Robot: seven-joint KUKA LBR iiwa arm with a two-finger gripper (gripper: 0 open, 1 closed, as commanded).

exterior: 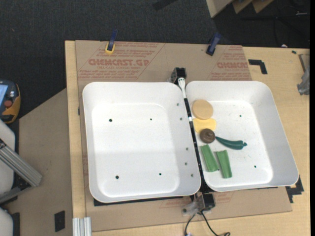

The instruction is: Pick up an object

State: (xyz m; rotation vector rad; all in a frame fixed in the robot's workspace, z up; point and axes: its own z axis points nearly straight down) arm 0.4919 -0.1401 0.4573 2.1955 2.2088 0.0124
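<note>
On the table (256, 68), we find the targets crowding the right bin's (266, 132) left wall: tan disc (202, 108), two green sticks (216, 161), brown disc (206, 136); we'd descend on the sticks, wall-clear; end effector state we cannot tell

Two bins sit side by side on a bench (147, 220), touching along their inner edges. The right bin (275, 132) is the landmark; the left bin (98, 132) lies beside it. Inside the right bin, against its left wall, a round disc (202, 109) lies farthest back. A flat square piece (202, 125) sits just in front of the disc, with a small round piece (207, 136) on its front edge. A curved pod (229, 142) extends right from that. Two short sticks (216, 160) lie nearest the front, side by side.
</note>
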